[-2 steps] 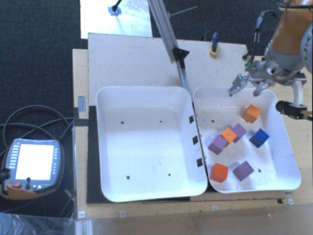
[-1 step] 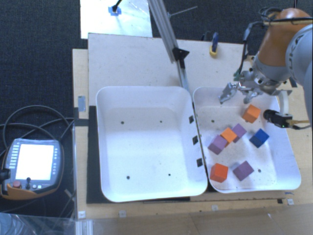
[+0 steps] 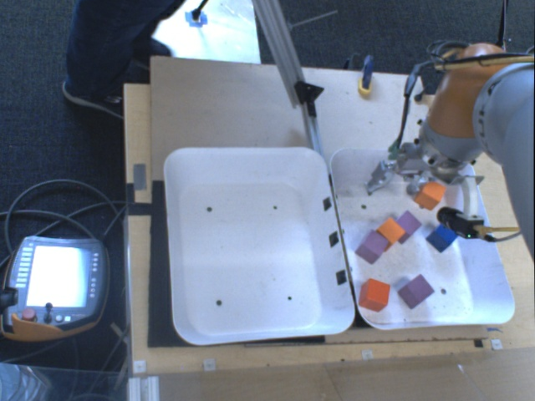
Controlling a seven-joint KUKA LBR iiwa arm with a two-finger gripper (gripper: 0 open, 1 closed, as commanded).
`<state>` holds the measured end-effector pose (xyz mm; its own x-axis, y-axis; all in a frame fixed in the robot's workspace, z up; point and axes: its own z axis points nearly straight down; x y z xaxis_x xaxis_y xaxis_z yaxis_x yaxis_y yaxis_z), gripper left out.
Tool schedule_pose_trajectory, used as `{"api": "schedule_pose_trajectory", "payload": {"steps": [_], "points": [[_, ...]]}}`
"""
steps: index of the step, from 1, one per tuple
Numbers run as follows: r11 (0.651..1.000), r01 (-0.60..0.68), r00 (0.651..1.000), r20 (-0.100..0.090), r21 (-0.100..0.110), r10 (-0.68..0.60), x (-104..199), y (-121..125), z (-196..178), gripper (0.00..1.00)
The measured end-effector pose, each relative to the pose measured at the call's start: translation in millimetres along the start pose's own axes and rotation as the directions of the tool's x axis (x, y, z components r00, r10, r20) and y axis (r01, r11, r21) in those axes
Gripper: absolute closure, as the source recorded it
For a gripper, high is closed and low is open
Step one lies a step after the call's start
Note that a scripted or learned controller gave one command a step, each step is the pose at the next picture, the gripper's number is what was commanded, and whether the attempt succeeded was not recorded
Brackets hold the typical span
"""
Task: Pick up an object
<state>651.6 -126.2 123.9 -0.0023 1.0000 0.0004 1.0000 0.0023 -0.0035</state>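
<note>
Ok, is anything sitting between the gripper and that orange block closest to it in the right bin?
Nothing visible does. The gripper hangs over the far end of the right bin, and the nearest orange block lies just to its right, partly tucked under the wrist. The other blocks lie nearer the camera.

To your left on the dark carpet lies a teach pendant [image 3: 52,286] with its screen lit and its cable looped. A person's dark-trousered legs [image 3: 125,23] stand beyond the bench [image 3: 217,98], whose far edge carries a yellow-and-blue clamp [image 3: 366,74].
</note>
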Motion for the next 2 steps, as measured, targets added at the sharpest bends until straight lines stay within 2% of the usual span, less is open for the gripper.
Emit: {"api": "schedule_pose_trajectory", "payload": {"steps": [1, 2], "points": [[1.000, 0.002, 1.000, 0.001, -0.006, -0.002, -1, 2, -14, 1.00], [1.000, 0.002, 1.000, 0.002, -0.013, -0.002, 0, 3, -80, 1.00]]}}
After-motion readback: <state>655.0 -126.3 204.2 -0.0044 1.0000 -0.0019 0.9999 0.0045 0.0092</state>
